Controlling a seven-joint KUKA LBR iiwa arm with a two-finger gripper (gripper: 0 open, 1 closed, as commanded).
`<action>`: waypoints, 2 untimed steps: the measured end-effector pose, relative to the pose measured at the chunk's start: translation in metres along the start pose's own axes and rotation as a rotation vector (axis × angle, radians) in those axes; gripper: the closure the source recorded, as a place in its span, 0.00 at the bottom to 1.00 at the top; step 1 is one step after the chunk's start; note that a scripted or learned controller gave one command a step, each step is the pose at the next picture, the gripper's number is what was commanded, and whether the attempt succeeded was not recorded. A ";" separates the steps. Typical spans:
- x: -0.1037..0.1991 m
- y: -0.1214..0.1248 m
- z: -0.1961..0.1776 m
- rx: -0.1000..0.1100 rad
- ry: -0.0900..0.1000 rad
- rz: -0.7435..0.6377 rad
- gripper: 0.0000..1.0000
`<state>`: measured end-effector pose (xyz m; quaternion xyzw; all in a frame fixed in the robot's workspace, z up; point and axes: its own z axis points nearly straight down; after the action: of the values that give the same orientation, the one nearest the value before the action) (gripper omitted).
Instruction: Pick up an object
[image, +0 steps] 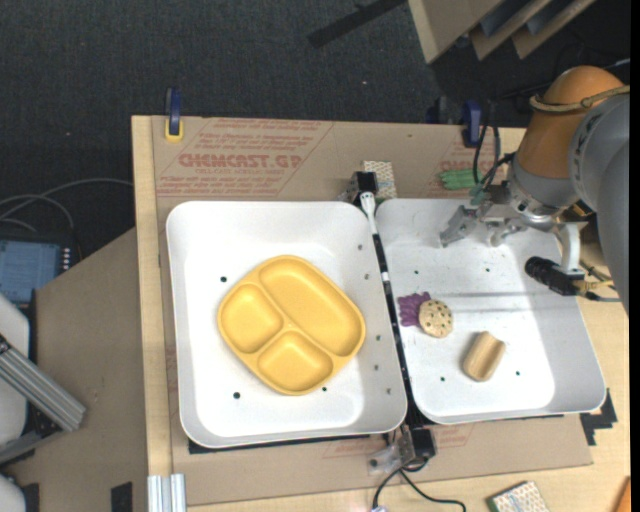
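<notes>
The right bin (540, 400) holds a round speckled cookie (435, 318), a small purple piece (410, 307) touching its left side, and a tan cylinder (483, 356) lying nearer the front. My gripper (476, 230) hovers over the bin's far end, well behind these three things. Its fingers are spread open and nothing sits between them. A yellow divided plate (290, 322) lies in the middle of the left bin (200, 250).
The two bins meet along a ridge (385, 300) running front to back. The arm and its orange band (570, 110) fill the far right above the right bin. Cardboard (250, 160) lies under the bins, with clamps at the far edge.
</notes>
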<state>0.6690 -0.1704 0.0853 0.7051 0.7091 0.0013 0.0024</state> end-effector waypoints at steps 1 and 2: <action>-0.044 -0.047 -0.047 0.006 0.000 0.010 0.00; -0.049 -0.112 0.001 0.008 0.012 0.005 0.00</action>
<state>0.5574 -0.2199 0.0836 0.7067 0.7074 0.0028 -0.0048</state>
